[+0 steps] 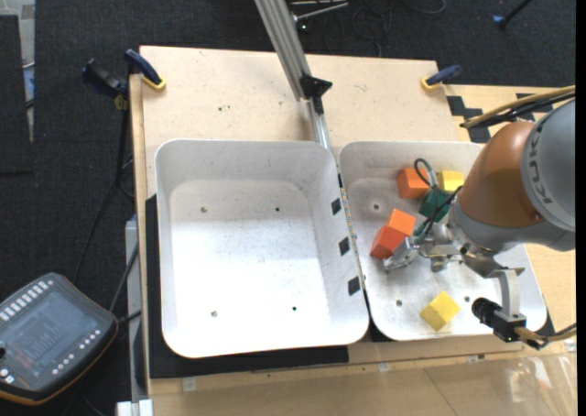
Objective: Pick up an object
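— Two white bins sit side by side: left bin (pixel 243 245), right bin (pixel 403 318). Where's the arm (pixel 522 190)?
— Over the right one, gripper (pixel 403 257) low beside an orange block (pixel 392 233); I cannot tell the fingers' spread or any hold.
— Others?
— Another orange block (pixel 412 182), two yellow blocks (pixel 439 312).

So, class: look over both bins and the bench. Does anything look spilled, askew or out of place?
Nothing stands out. The blocks all lie inside the right bin: two orange blocks and two yellow ones. None has spilled onto the bench. The gripper sits low beside the nearer orange block.
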